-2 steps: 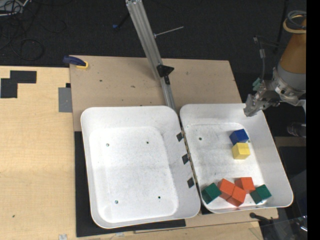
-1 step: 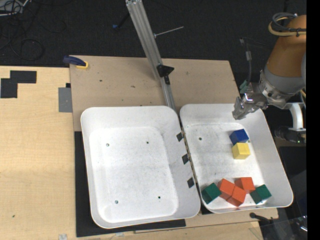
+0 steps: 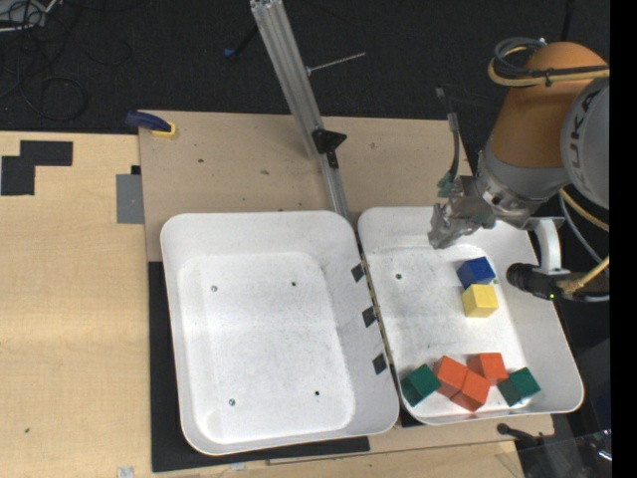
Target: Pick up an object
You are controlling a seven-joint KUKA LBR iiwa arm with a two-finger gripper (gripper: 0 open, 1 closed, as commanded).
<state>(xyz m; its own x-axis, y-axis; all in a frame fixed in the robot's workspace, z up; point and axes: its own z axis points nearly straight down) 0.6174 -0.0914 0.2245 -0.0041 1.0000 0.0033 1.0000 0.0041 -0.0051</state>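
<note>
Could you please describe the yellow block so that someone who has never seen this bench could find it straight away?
Start at the right bin, the one under the arm's gripper. Near its middle, apart from the orange and green blocks clustered at the near edge, two blocks sit touching. The yellow block is the nearer of the pair, just below the blue block, and the only yellow thing in either bin.

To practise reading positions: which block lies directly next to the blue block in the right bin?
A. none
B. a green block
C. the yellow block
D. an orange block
C: the yellow block sits right against the blue block, just nearer the camera; the green and orange blocks cluster at the bin's near edge.
</note>
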